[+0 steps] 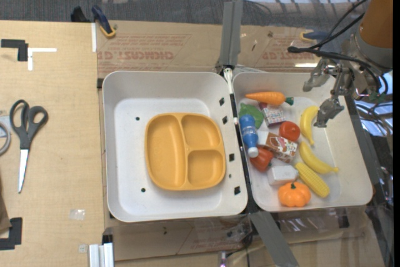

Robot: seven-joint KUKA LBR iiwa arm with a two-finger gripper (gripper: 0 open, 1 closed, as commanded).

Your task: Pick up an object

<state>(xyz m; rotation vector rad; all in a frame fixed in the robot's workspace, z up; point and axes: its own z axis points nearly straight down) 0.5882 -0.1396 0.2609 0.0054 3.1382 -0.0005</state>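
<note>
The pincer hangs over the far right part of the right bin, reaching in from the right. Two metal fingers point down and to the left; nothing is seen between them, and whether they are spread or pressed together cannot be told from this view.

Just beside the nearer fingertip, to the left and slightly nearer, lies a curved banana. A red tomato sits left of that banana, touching or nearly touching it. A second banana lies nearer, and an ear of corn lies nearer again. At the near edge rests a small orange pumpkin. Farther left are a carrot at the far side, a blue bottle along the left wall, and several small boxes and other toy foods between.

The left bin holds a yellow divided plate. Scissors lie on the bench well to the left.

Step in hand, as judged: approach. No object is gripped and none is lifted.

Next move, as judged: select one target, probably the banana closest to the fingertips; centre the fingers across its narrow width, not along its length; descend until the fingers straddle it; close; lift. The neighbouring tomato leaves little room for a finger on that side.
</note>
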